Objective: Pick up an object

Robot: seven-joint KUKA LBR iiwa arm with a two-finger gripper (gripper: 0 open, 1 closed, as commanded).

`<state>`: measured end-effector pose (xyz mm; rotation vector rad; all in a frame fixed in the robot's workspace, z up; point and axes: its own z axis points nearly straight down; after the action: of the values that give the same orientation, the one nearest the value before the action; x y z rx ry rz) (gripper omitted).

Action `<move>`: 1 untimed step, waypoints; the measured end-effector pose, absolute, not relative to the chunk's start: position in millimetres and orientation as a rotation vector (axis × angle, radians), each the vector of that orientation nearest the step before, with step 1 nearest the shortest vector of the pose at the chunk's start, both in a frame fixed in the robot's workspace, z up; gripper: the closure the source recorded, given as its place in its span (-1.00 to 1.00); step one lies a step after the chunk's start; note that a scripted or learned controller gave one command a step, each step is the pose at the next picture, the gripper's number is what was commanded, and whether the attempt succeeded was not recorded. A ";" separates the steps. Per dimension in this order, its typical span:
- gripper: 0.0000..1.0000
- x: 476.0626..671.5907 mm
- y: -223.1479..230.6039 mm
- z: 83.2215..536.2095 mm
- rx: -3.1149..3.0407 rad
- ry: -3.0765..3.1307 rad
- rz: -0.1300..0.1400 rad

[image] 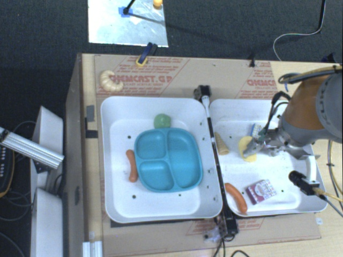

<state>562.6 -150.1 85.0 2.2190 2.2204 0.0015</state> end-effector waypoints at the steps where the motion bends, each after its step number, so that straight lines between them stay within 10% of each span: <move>1: -1.00 652.9 -156.0 84.7 2.216 2.223 0.002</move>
<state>652.9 -156.0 84.7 2.2164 2.2232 0.0017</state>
